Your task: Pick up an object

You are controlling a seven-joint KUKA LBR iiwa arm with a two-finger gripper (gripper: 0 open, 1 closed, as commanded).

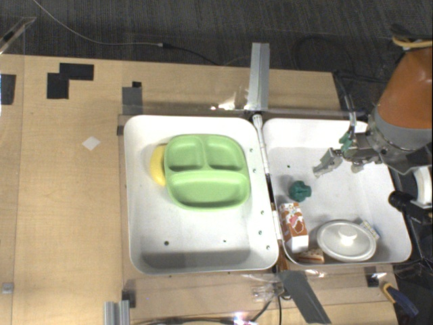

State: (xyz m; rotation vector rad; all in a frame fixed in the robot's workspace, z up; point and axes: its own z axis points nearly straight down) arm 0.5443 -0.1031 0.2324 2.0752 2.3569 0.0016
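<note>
My gripper (pixel 340 162) hangs over the upper middle of the right bin (pixel 399 202), its two fingers spread apart with nothing between them. Below and left of it, a small teal object (pixel 300 191) lies on the bin floor, apart from the fingers. A small red and white carton (pixel 295 226) stands against the bin's left wall. Near the front of the same bin rests a round white bowl (pixel 347 240), with a brown item (pixel 310 255) at the front left corner.
The left bin (pixel 196 242) holds a green divided plate (pixel 205 170) with a yellow object (pixel 157 166) partly hidden under its left edge. A metal divider (pixel 260 80) rises between the bins at the back. The orange-banded arm (pixel 409 97) enters from the right.
</note>
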